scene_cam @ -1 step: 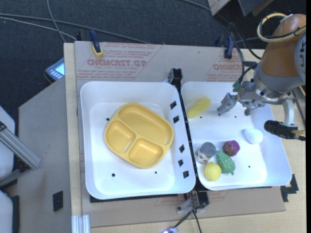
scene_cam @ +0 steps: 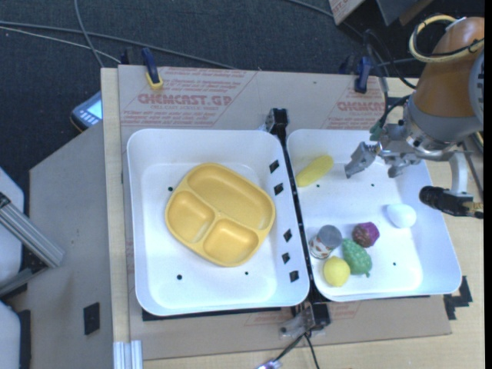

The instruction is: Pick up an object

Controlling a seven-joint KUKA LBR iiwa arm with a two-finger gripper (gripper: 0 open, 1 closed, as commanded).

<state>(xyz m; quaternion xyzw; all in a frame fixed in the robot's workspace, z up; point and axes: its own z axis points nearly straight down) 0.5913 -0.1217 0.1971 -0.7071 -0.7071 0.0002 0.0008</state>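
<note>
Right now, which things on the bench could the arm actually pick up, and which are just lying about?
Part of the job, all in the right bin:
hand, open above it
yellow corn-like piece
white egg-shaped thing
purple piece
green bumpy piece
small yellow ball
grey round can

Just lying about:
yellow divided tray in the left bin
blue clamps
cables

The divided plate (scene_cam: 221, 224) is yellow. A lemon (scene_cam: 336, 271) is yellow, beside a green bumpy toy (scene_cam: 356, 257). The bins (scene_cam: 146, 229) are white.
</note>
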